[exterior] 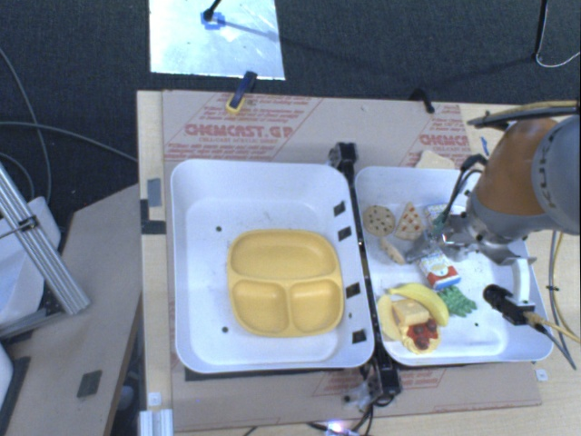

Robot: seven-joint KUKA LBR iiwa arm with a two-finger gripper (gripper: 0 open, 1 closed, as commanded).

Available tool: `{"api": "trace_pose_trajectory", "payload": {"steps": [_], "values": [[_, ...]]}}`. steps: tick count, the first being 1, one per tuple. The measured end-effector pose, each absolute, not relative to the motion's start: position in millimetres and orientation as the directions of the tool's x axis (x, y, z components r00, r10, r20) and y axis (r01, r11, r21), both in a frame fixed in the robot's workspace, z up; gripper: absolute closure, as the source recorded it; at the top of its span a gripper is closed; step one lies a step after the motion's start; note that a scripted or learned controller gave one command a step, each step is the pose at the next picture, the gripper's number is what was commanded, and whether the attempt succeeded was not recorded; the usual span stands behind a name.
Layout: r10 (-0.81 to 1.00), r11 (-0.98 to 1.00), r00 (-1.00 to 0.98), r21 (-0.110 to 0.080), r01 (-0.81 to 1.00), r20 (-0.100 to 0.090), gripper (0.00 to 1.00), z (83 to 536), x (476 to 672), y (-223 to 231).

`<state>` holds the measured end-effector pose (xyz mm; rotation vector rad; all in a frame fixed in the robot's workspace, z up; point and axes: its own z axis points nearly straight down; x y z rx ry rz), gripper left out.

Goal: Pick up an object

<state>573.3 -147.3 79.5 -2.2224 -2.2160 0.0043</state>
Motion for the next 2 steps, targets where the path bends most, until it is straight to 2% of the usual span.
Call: {"api": "trace_pose_trajectory", "payload": {"steps": [1, 2], "values": [[1.0, 0.001, -0.001, 0.005, 1.0, -0.001, 1.0, 95, 577.1, -146], [1.0, 0.018, -0.018, 0.013, 1.0, 0.005, 1.0, 191, 600.2, -18]]}}
